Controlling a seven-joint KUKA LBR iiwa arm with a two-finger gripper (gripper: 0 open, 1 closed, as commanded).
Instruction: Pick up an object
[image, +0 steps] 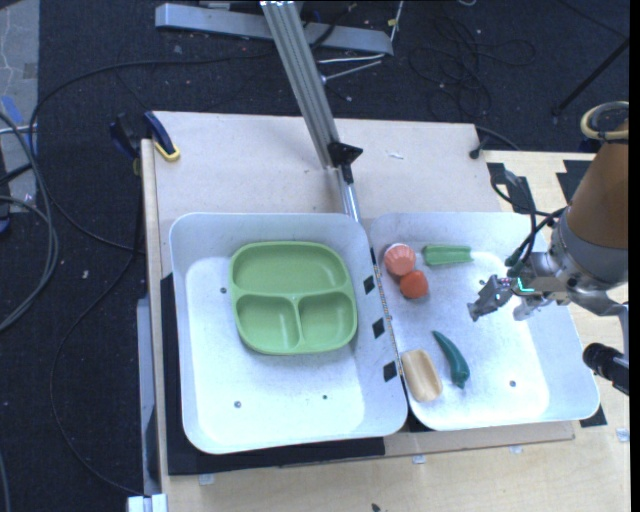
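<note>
Looks down from high above the tabletop (420, 150) at a slant. Sits far enough back to take in both white bins side by side, the left bin (200, 400) well left of the claw (490, 300), the right bin (540, 395) under it. Takes in dark floor with cables far behind the claw. Catches the arm (600, 220) coming in from the right.
</note>
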